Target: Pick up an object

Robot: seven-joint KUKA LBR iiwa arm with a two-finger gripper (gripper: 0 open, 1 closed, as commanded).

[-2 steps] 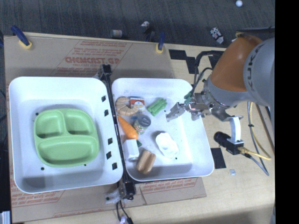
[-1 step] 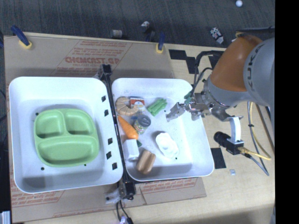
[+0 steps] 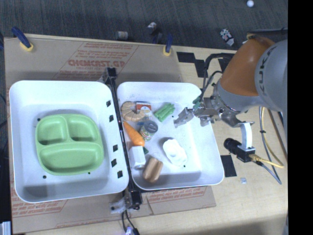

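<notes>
Nothing is picked up yet, as far as the view shows: every object lies on the floor of the right bin, and the whole grasp is left to do. The candidates crowd that bin's nine o'clock side: a green ridged piece at about twelve o'clock, a bagel-like ring at eleven, a small jar beside it, an orange carrot at nine, a brown bun-shaped piece at seven and a white crumpled lump near the middle. The gripper hangs over the bin at roughly two o'clock, its grey fingers pointing toward the green ridged piece and apart from it; from this slant they look slightly parted with nothing between them, so I judge the hand released and holding no object, touching none that I can make out. The nearest things seem to be the green piece and the white lump. The left bin holds a green divided tray, well apart from the gripper, and the arm reaches in from three o'clock.
</notes>
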